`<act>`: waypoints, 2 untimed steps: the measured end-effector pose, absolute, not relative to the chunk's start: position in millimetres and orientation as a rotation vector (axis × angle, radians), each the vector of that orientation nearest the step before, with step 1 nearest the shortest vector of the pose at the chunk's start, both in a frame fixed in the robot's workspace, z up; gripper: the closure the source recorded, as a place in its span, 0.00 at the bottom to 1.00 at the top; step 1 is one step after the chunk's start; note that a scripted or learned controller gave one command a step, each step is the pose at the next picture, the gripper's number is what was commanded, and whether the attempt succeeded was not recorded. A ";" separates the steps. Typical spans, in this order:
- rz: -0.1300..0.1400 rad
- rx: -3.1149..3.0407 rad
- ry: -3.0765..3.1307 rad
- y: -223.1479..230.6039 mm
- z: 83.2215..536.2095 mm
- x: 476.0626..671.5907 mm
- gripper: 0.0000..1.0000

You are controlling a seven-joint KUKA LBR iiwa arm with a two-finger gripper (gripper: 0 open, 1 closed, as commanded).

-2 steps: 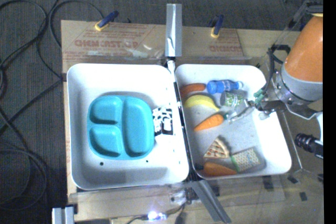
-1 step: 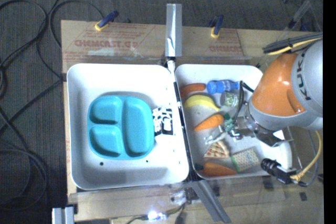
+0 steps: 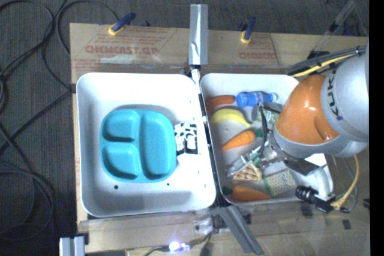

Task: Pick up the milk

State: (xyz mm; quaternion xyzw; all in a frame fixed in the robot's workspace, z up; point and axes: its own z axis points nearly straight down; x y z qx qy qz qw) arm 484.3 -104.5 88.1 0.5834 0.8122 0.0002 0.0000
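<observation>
Camera view puts the milk (image 3: pixel 186 136) across the bin divider, view-left of our gripper (image 3: pixel 257 160); whether it grips anything, we cannot tell.

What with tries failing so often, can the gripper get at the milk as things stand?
Probably yes: the milk lies uncovered in the left bin. But it sits between the blue tray and the bin's right wall, and the gripper is over the right bin.
</observation>
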 end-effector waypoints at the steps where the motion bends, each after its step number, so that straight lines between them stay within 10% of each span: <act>1: -0.007 1.688 2.653 -110.6 305.6 484.7 0.00; 2: -0.002 1.387 2.828 -127.4 173.4 482.5 0.00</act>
